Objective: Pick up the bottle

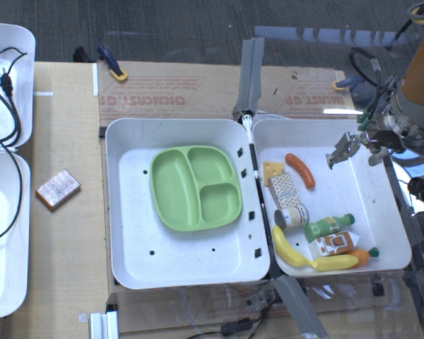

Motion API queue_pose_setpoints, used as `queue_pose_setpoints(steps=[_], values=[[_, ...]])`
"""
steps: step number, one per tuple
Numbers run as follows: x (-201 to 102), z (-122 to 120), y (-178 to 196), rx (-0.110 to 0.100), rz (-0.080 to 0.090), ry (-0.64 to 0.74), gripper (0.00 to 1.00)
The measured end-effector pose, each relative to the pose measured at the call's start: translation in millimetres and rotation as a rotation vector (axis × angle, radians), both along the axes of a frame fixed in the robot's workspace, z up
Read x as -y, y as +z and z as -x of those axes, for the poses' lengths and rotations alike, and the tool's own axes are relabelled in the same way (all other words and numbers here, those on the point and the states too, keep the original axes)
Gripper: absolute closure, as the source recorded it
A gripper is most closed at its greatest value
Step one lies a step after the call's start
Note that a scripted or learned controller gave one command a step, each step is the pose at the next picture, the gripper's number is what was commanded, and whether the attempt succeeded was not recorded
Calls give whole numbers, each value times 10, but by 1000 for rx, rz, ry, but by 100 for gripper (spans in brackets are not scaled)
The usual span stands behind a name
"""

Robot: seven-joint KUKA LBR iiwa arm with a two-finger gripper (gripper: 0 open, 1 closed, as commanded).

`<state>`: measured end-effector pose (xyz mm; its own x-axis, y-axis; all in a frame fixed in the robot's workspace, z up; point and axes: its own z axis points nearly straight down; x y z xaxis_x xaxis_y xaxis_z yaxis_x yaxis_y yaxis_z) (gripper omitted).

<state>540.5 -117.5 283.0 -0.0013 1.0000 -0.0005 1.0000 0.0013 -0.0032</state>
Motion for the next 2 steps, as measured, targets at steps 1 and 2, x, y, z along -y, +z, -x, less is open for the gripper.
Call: queue_pose_setpoints(steps=[1, 2], values=[[31, 593, -1277, 0, -1, 109, 0], [-76, 600, -1899, 12, 2, 158, 0]])
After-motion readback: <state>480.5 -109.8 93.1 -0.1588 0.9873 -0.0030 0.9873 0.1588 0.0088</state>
